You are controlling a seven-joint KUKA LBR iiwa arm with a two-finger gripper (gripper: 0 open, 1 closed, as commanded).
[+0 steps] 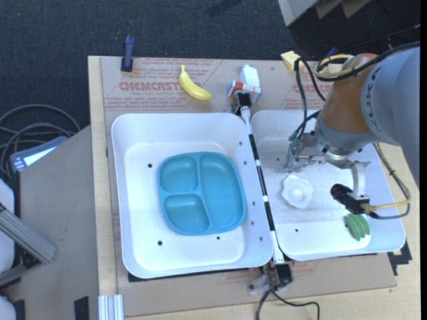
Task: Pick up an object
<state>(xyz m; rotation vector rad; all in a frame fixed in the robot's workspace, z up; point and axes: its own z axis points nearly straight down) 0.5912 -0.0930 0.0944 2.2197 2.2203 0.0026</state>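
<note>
In the right bin [313, 242] a small white rounded object [297, 191] lies near the middle. A green object [358, 225] rests by that bin's right front corner. My gripper [295, 161] hangs low over the right bin, just behind the white object and close above it. The grey arm with its orange band comes in from the right. I see nothing held in the gripper.
The left bin [133, 145] holds a blue divided plate [200, 193]. On the bench behind the bins lie a yellow banana [193, 85], a dark blue item [127, 52], a small white, red and blue packet [245, 84] and a yellow piece [288, 59].
</note>
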